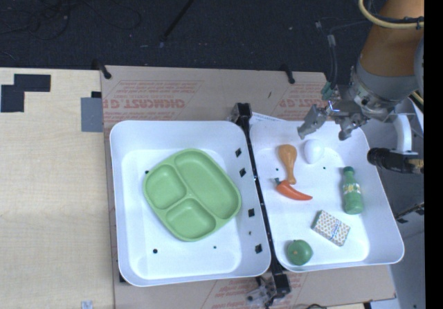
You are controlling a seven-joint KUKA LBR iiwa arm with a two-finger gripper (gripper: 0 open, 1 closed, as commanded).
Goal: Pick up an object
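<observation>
Lower right, we see a round green apple [299,252]; upper right, the jaws [328,125] spread wide — holding nothing — above a white egg [313,152].

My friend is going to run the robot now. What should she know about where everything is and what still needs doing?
Gripper: open, holding nothing, hovering over the far edge of the right bin, just above the white egg-shaped object.
Right bin things: a tan drumstick beside the egg, a red-orange pepper at the drumstick's near end, a green bottle toward the right side, a small patterned box, and a green apple at the near rim.
Left bin: a green divided plate.
Done: nothing picked up yet.
Left: lower, close on one thing, lift it.
</observation>
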